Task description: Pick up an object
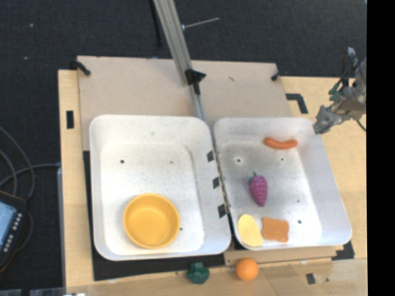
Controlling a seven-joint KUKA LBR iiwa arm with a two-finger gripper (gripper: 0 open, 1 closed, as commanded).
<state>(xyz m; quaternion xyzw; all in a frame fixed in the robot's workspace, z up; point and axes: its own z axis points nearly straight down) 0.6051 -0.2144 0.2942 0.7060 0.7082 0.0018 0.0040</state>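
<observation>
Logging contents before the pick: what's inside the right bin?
The right bin holds an orange sausage, purple grapes, a yellow piece and an orange block. Nothing looks covered.

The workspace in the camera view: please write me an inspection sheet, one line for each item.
Surface: wooden bench bearing the left bin and the right bin, side by side.
Job's things: in the right bin, an orange sausage near the far wall, purple grapes in the middle, a yellow piece touching an orange block at the near wall. A yellow bowl sits upright in the left bin.
Clutter: a green object and an orange ball on the bench, in front of the bins.
Claw: the claw hovers at the right bin's far right corner; holds nothing visible.
Cables: black cables at the left.
Surroundings: dark floor, a metal rail.
</observation>
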